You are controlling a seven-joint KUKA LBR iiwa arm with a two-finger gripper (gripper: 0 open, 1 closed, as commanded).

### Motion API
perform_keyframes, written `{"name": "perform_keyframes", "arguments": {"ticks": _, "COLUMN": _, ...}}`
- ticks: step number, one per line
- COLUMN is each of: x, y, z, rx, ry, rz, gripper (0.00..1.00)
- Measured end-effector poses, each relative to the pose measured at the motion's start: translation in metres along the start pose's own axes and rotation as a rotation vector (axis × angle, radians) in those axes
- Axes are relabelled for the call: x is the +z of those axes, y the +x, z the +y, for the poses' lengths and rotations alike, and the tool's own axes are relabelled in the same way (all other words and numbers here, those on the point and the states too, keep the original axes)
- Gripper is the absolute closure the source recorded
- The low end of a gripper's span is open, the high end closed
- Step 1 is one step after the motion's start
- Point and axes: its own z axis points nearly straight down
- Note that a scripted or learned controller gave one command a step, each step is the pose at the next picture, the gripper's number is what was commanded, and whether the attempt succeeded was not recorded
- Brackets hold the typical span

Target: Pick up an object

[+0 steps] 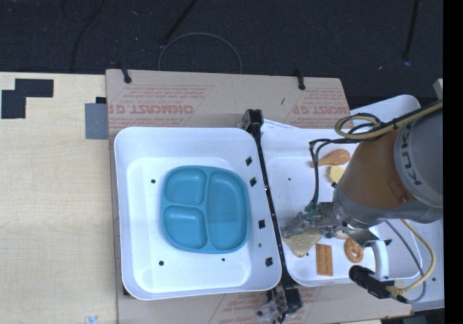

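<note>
Arm reaches in from the right, low over the right bin; pincer sits by the cream wedge, can't tell its state. Orange cracker bar just beside the wedge, pretzel near it, orange piece further up, partly hidden by cables. Left bin holds a blue divided plate, well apart.

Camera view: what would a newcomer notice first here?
First the blue tray with three compartments, lying in the middle of the left bin. Next the arm, grey with an orange band, reaching from the right over the right bin, its tool low above a pale food piece near an orange bar.
</note>
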Motion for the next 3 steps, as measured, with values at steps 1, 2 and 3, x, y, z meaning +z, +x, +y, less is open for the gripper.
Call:
{"name": "perform_keyframes", "arguments": {"ticks": 1, "x": -0.014, "y": -0.004, "z": 0.001, "rx": 0.008, "ry": -0.007, "rz": -0.007, "gripper": 1.0}}
{"name": "perform_keyframes", "arguments": {"ticks": 2, "x": -0.061, "y": 0.004, "z": 0.005, "rx": -0.002, "ry": -0.004, "rz": -0.001, "gripper": 1.0}}
{"name": "perform_keyframes", "arguments": {"ticks": 3, "x": -0.107, "y": -0.004, "z": 0.01, "rx": -0.001, "ry": -0.004, "rz": -0.002, "gripper": 1.0}}
